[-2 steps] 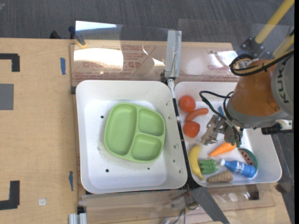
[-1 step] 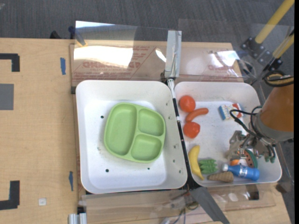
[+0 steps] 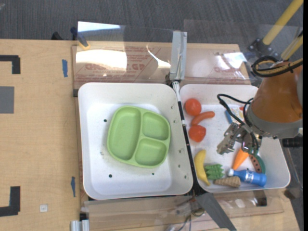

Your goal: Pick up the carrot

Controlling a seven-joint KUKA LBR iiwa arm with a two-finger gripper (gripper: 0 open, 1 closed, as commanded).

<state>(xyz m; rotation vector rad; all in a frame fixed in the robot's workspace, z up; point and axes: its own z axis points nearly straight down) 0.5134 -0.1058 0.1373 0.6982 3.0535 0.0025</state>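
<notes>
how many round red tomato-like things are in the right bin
2: one tomato near the bin's upper left corner, another tomato just below it, past a red chili. The arm may hide more.

Left bin (image 3: 91, 129) before me: a green divided plate (image 3: 138, 136). Right bin (image 3: 281, 170): a red tomato (image 3: 193, 106), a red chili (image 3: 202, 117), a second tomato (image 3: 197, 133), a banana (image 3: 200, 167), broccoli (image 3: 214, 171), and a blue bottle (image 3: 250, 177).
</notes>
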